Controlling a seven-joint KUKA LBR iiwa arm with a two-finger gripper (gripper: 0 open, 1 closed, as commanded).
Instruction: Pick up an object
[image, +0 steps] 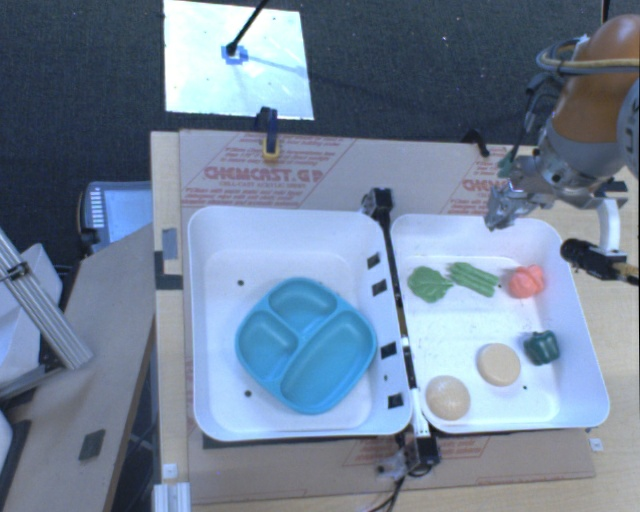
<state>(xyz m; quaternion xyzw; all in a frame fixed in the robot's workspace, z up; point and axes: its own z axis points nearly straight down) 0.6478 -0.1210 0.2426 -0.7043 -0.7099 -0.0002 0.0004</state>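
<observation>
One fixed camera looks down from above at a slant, set back enough to take in the whole surface (300, 160) and dark floor beyond. The left bin (215, 250) and right bin (570, 300) lie side by side across the middle of the view. The arm (590, 100) enters at upper right.
</observation>
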